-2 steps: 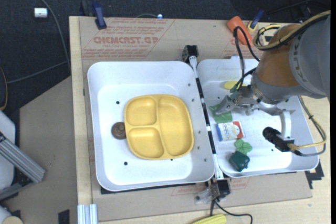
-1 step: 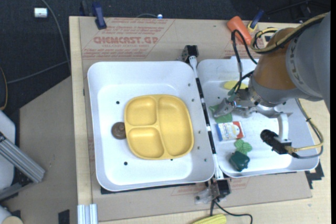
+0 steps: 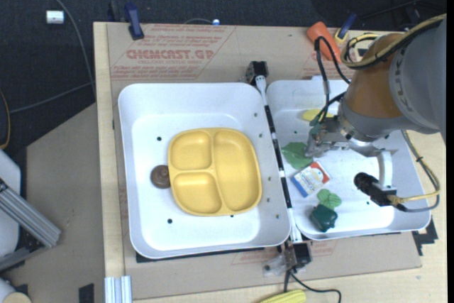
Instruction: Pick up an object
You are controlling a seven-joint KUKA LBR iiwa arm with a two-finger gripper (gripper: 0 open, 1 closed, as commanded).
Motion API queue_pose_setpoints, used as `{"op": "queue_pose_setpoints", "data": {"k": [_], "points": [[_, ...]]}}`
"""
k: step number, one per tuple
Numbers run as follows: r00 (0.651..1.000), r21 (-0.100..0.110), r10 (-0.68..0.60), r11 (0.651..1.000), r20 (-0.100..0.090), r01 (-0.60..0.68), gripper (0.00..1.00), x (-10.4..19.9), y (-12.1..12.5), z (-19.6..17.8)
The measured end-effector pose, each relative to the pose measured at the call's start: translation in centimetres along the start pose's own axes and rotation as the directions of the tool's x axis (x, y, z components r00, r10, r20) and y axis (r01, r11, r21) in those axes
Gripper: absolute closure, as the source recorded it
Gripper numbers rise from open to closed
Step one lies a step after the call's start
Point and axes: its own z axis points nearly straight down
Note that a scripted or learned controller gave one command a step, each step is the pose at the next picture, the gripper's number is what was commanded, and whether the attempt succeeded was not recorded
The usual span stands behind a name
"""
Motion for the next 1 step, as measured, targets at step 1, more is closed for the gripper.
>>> {"op": "queue_pose_setpoints", "data": {"k": [1], "points": [[1.0, 0.0, 0.0, 1.0, 0.0, 0.0, 0.0, 0.01, -0.01, 0.02]]}}
